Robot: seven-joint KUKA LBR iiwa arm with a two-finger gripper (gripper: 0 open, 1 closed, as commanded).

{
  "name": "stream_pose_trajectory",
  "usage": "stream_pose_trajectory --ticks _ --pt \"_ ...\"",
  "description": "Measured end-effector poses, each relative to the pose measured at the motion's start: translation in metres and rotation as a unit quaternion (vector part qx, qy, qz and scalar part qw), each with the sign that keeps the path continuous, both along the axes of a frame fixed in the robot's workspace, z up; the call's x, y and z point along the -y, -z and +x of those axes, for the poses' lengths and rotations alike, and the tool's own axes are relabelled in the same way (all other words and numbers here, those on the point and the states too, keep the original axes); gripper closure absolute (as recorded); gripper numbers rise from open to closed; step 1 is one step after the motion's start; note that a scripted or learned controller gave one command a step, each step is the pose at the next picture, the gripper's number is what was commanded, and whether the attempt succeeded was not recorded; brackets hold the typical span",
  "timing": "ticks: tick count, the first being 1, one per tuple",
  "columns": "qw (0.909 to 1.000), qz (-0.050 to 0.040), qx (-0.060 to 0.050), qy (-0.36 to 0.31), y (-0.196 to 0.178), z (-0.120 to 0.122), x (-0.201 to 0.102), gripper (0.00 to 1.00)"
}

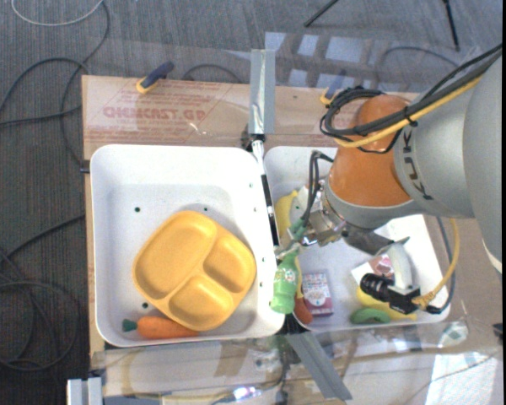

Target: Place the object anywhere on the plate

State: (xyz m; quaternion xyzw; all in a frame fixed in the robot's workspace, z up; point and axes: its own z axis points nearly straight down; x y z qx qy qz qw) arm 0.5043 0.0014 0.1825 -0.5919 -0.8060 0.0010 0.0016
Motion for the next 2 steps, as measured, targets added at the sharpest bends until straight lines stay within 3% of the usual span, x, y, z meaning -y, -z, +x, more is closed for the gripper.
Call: stream_pose_trajectory --ticks 1,2 --pt "0.9997 -0.0009 0.000 -0.025 -0.0161 0.0225 -0.0797 1.00" --pt "0.9997 -0.0012 0.000 -0.025 -0.0160 0.0226 -0.0796 0.00"
